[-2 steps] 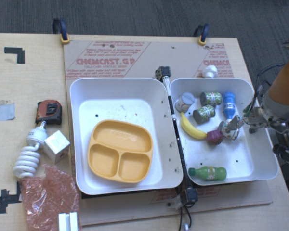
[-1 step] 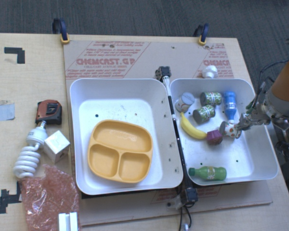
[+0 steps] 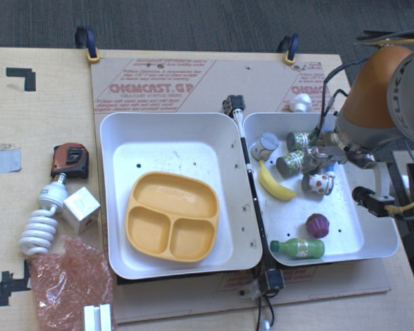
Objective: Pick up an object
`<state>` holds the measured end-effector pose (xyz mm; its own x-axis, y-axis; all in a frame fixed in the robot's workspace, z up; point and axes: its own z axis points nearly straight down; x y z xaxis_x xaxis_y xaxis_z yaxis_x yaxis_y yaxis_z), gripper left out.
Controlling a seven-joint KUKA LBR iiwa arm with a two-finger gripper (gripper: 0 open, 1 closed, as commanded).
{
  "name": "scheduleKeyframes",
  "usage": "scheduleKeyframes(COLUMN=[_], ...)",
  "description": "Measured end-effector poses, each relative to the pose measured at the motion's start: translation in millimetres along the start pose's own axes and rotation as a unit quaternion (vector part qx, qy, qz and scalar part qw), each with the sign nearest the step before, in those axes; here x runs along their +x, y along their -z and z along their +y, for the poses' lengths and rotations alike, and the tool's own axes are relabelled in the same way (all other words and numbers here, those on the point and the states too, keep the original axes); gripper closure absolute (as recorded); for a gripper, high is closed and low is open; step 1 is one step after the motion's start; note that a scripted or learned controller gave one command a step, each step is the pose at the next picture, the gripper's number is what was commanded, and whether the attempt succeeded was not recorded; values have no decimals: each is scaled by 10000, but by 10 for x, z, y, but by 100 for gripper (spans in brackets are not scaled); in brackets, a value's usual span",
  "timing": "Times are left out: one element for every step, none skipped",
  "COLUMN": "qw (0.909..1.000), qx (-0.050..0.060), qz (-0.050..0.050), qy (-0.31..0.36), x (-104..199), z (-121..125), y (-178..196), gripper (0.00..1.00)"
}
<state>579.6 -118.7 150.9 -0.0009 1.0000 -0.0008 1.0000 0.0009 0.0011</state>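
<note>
Gripper (image 3: 322, 158) sits low among crowded small cans (image 3: 292, 162) and a curved yellow banana (image 3: 276, 185); can't tell how its jaws stand. A smooth plastic tray (image 3: 171, 216) fills the left bin (image 3: 117, 205).

Left bin (image 3: 114, 205) holds a divided tray (image 3: 171, 216); right bin (image 3: 372, 243) holds a banana (image 3: 274, 183), ball (image 3: 317, 225) and bottle (image 3: 298, 248).

Tan bench (image 3: 27, 40), dk grey carpet (image 3: 193, 5)

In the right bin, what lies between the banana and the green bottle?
In the camera view, bare white bin floor separates the banana from the green bottle. The purple ball sits off to the right of that stretch.
</note>
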Motion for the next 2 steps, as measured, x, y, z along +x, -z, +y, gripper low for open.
scheduleKeyframes(qw=[10000,10000], qx=[0,13], qz=[-1,1], qy=[0,7], x=[-1,42], z=[0,145], y=[0,-586], gripper=[0,0])
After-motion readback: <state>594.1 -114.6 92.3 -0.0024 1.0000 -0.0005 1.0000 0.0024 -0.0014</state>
